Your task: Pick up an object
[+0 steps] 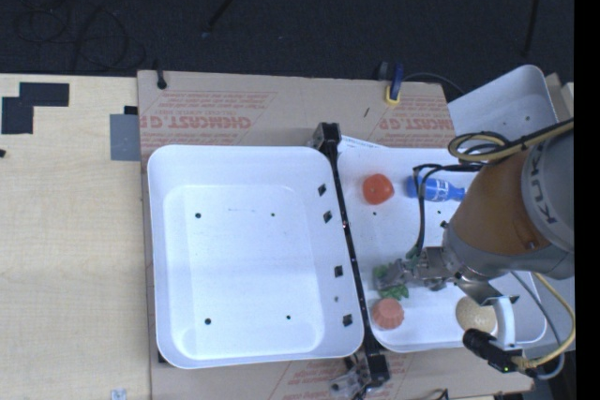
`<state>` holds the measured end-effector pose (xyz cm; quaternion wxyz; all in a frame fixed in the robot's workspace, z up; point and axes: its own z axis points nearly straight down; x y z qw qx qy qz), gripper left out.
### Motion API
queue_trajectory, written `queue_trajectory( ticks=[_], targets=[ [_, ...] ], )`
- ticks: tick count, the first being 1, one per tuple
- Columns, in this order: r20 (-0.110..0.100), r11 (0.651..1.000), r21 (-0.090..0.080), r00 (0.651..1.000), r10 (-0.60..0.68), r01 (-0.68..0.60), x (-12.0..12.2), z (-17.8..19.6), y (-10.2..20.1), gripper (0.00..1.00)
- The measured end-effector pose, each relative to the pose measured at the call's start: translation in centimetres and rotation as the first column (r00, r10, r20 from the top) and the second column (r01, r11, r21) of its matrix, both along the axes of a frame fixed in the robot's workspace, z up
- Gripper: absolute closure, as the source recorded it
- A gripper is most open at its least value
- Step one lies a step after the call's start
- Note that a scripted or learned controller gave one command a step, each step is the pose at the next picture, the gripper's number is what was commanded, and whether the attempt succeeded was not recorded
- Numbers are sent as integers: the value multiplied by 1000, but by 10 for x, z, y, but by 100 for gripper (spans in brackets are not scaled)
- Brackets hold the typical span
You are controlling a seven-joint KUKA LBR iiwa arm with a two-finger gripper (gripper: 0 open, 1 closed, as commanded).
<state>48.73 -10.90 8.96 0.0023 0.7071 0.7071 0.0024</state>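
A dark floor strung with cables lies behind a pale bench (66, 229) carrying brown cardboard and two shallow white bins, the left bin (169, 178) and the right bin (412, 337).

The tool (405, 272) sits low in the right bin, at a small green object (389, 278). Whether it has closed on that piece I cannot tell; the tip is too small and cluttered to read.

The green object looks light and probably soft or leafy, so I judge it would crumple and is best taken across its middle. Just below the tool lies a pinkish round piece (388, 314); above it, apart, an orange-red ball (378, 190), likely to roll. Up and to the right lies a blue bottle (436, 190), smooth and likely slippery.

The divider (342, 229) between the bins stands close on the tool's left, leaving little sideways room there. The open way is straight up.
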Motion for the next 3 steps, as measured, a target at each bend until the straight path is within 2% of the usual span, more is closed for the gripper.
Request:
queue_trajectory(
  ticks=[1,2,3],
  targets=[
    [4,1000,4,1000,-2,2,3,13,-1,100],
    [0,1000,4,1000,10,-10,26,102,80,100],
    [-6,1000,-1,1000,1,-1,82,98,78,100]
  ],
)
